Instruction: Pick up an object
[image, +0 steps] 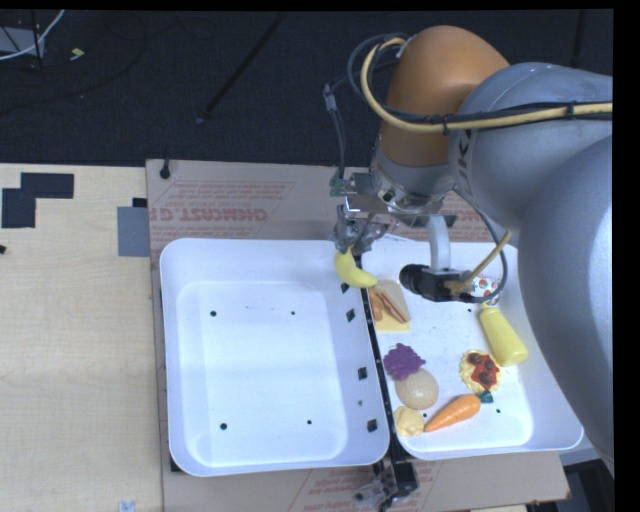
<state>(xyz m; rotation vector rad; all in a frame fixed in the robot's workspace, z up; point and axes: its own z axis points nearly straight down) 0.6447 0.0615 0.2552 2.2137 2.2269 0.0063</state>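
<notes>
My gripper (352, 243) hangs over the back of the strip where the two bins meet. A small yellow banana (353, 270) sits right under its fingertips and looks pinched between them, above the divider. In the right bin (545, 425) lie a sandwich toy (390, 305), purple grapes (403, 359), a beige egg-shaped thing (419, 388), a carrot (452, 412), a yellow wedge (407, 422), a yellow and red piece (480, 370) and a yellow bottle (502, 336).
The left bin (180, 300) has a bare white floor with a few small dark marks. The grey arm covers the right bin's back right corner. Cardboard lies under both bins, with a wooden bench top to the left.
</notes>
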